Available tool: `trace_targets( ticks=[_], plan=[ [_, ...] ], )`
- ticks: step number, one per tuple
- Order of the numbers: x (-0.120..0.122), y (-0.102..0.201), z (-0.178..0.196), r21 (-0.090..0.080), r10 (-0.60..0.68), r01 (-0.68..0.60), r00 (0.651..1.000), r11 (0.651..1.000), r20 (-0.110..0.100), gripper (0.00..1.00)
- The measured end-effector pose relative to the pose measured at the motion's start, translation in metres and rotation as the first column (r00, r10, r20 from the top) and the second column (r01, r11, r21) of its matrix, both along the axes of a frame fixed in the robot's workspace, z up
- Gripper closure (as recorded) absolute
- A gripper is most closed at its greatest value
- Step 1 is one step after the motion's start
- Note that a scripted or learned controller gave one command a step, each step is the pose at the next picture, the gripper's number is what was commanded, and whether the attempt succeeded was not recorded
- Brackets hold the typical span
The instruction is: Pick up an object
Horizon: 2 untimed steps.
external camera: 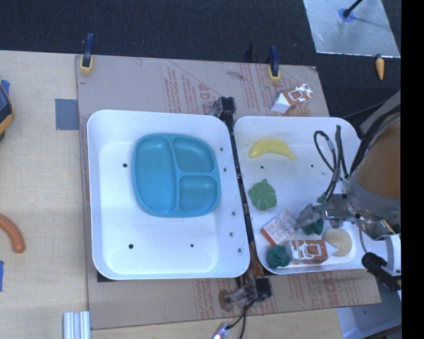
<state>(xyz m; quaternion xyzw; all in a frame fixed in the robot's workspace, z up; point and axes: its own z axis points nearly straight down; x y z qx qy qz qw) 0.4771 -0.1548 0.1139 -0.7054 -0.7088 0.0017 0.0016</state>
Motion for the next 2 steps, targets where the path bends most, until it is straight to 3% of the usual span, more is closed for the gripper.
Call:
trace_targets(
  ticks=[1,2],
  plan=[
    [0.001,-0.001,0.011,-0.001,0.004,-0.004,1.000,1.000,0.000,1.00],
    [0.103,0.084,0.078,0.001,0.000,0.000,1.000,1.000,0.003,1.00]
  ],
)
